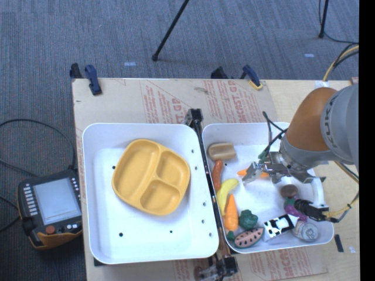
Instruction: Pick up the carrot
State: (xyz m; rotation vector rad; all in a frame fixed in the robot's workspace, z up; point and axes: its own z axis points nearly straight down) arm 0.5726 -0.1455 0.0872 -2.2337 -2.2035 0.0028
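**Right bin crowded; carrot lies free near the divider, gripper off to its right**

Starting at the near rim of the right bin (281, 247), I note a watermelon slice (249, 237), a black-and-white block (278, 225) and a silver can (306, 232) packed along the wall. Just behind sits a green piece (248, 219), touching the carrot (231, 213), which lies lengthwise, tip toward the near edge, close to the rim shared with the left bin (99, 157). A banana (225, 190) lies at its far end and a red sausage (217, 173) runs beyond that. I judge the carrot hemmed on three sides, with little finger room on its wall side.

The gripper (255, 172) hangs over the bin's middle, to the right of the carrot and apart from it; I cannot tell its finger state, and the small orange piece (242, 172) beside it is unclear. A bread roll (221, 151) rests at the far corner.

The left bin carries a yellow divided plate (151, 176), leaving bare floor around it.
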